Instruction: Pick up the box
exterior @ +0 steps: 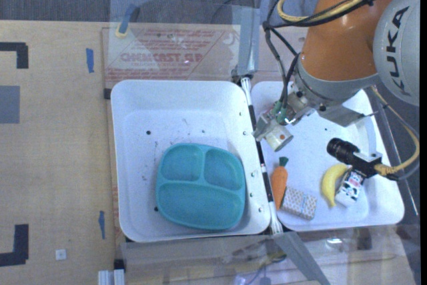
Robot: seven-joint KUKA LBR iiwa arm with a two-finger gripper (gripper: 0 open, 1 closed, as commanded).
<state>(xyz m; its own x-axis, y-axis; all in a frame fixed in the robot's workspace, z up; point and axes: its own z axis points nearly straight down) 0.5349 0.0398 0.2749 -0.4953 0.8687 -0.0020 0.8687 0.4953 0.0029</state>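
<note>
Two shallow white bins stand side by side on the table [53,143]. The left bin [133,110] holds one teal divided plate [200,187], lying flat towards the near right corner. The right bin [387,210] holds the remaining items. The box [298,203], small, flat and pale with a speckled pattern, lies on the bin floor close to the near edge, in the left half of that bin. It is tilted slightly off square with the bin walls. A carrot [279,182] with a green top lies just beside the box on its left, pointing along the wall shared by the two bins; contact between them cannot be confirmed. A banana [329,185] lies to the right of the box, apart from it, and a small white and black packet [349,189] sits against the banana's right side. The arm [343,23] reaches in from the right, and its gripper [275,125] is low over the far left part of the right bin, near the shared wall and well apart from the box, with the carrot between them. Nothing is seen held. Whether the jaws are spread or pressed together cannot be told. A clear sheet with red print [170,53] lies on the table behind the left bin.
</note>
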